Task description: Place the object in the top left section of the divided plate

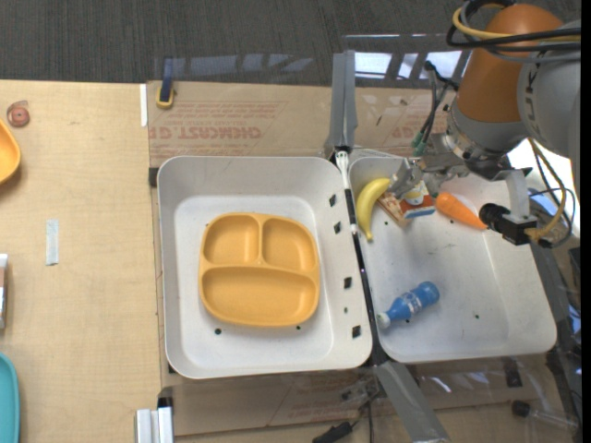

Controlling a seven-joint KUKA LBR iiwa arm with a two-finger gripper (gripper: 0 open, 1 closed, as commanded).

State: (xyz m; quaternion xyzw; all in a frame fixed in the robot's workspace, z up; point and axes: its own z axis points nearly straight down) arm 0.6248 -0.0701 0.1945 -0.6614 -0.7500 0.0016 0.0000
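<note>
Over the right bin the gripper hangs beside the banana, finger state unclear

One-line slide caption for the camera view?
KUKA gripper hovers by banana in right bin; orange divided plate waits left.

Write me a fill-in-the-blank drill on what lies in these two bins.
1. The divided plate in the left bin is ____ in colour.
2. The banana lies in the ____ bin.
3. The plate has ____ sections.
4. The blue bottle lies nearer the camera than the ____.

Missing words: orange; right; three; carrot
</note>
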